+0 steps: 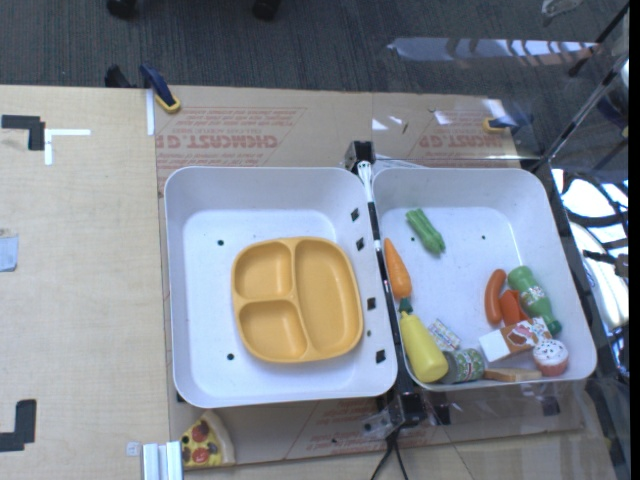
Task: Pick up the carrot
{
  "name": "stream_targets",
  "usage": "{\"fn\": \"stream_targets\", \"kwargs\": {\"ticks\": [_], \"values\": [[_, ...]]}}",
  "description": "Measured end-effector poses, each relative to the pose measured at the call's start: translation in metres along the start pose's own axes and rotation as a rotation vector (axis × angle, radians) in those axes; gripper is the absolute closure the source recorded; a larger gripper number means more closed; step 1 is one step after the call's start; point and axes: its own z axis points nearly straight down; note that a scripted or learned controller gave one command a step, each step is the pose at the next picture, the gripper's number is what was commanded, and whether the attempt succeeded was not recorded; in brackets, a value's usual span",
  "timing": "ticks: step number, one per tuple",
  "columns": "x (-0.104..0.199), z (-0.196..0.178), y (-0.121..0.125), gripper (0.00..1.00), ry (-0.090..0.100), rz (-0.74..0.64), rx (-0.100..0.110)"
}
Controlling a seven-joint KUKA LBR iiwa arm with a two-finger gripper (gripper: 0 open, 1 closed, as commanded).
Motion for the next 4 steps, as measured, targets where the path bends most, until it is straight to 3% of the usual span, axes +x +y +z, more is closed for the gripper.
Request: {"fn": "stream_targets", "kwargs": {"ticks": [2, 3, 4], "values": [[-0.006, 0.001, -0.007, 0.0, -0.002, 0.551, 0.005], [-0.016, 0.016, -0.001, 0.0, 0.0, 0.961, 0.004], [-0.017, 0.007, 0.0, 1.0, -0.001, 0.965, 0.004]]}}
